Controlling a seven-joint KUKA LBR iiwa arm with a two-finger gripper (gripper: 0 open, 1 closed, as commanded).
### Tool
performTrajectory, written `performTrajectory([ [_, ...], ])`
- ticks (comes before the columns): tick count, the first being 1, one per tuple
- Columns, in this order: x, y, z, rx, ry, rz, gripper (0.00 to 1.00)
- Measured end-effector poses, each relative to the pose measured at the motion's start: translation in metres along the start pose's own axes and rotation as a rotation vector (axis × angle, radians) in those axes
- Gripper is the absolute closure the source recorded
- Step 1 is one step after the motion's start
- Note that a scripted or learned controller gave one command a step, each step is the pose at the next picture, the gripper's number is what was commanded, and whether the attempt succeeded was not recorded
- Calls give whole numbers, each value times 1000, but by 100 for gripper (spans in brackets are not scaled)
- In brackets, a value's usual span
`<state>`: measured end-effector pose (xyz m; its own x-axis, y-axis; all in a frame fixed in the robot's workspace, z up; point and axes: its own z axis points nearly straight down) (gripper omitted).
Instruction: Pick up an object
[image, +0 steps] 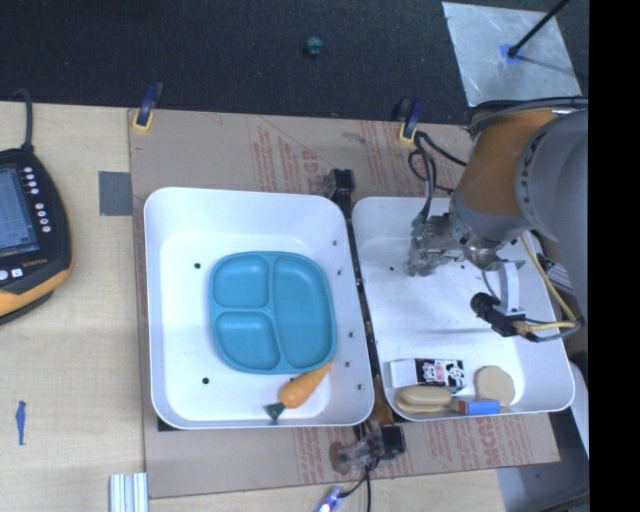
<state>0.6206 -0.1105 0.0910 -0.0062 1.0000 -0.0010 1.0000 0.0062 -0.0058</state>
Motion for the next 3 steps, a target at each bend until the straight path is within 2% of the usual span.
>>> performTrajectory([
  [1, -26, -35, -118, -5, 0, 3, 100],
  [2, 20, -26, -101, 0, 1, 0, 100],
  [3, 19, -26, -112, 1, 0, -1, 100],
])
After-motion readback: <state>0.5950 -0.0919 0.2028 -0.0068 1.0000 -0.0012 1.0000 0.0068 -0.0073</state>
